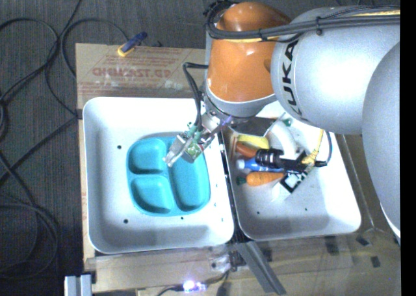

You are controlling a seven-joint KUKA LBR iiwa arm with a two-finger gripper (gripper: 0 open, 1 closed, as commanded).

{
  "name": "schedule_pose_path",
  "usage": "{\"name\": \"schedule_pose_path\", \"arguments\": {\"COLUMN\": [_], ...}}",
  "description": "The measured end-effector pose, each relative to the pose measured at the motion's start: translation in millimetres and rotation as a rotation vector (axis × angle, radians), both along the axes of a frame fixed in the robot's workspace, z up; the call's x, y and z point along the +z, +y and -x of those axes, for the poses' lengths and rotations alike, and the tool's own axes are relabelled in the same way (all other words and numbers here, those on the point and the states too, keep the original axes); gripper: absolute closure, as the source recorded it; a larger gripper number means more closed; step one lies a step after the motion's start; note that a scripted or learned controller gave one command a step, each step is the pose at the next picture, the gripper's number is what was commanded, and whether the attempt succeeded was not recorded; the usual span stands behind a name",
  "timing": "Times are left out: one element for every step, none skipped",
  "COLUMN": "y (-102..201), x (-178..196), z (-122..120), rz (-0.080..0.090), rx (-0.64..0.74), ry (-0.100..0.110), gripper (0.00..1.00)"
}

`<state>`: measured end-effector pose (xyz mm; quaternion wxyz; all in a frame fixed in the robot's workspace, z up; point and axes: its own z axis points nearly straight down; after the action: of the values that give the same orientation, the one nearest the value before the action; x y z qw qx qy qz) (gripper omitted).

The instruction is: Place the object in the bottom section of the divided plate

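Observation:
A blue divided plate (156, 184) with three sections lies in the left white bin (104, 223). My gripper (184, 149) hangs over the plate's upper right part, near the ridge between the top-left section and the long right section. A small greenish patch (194, 149) shows at the gripper's tip. I cannot tell whether it is a held object or part of the gripper. The plate sections that show hold nothing. The orange wrist band (244, 54) and grey arm cover the area above both bins.
The right bin (312, 223) holds several items bunched at its upper left: a yellow piece (252, 140), a black marker (281, 157), an orange carrot-like piece (263, 178) and a white object (286, 133). A cardboard sheet (130, 73) lies behind the left bin.

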<state>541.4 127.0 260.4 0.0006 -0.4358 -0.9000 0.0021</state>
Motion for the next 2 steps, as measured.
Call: {"name": "schedule_pose_path", "arguments": {"y": [-58.1,-57.6], "x": [-38.5,-38.5], "z": [-6.4,-6.4], "rz": [-0.002,-0.003], "rx": [-0.094,-0.093], "ry": [0.001,0.001], "gripper": [1.0,0.0]}}
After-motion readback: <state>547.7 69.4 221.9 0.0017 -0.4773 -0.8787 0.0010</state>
